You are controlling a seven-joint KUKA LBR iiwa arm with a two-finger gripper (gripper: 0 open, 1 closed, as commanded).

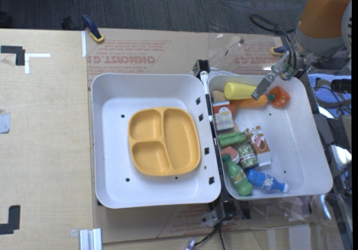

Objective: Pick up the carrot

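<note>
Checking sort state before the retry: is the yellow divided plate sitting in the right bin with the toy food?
No, the yellow divided plate lies alone in the left bin, while the toy food fills the right bin.

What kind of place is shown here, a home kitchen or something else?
Probably a robot lab or test bench, not a kitchen. A robot arm reaches over two white bins on cardboard; the food items, such as the carrot, look like toys, and carpet shows behind.

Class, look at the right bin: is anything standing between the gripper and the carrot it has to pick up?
Nothing visible does. The gripper hangs right at the carrot, which lies at the far end of the right bin. A yellow toy lies alongside the carrot, not across the approach.
</note>
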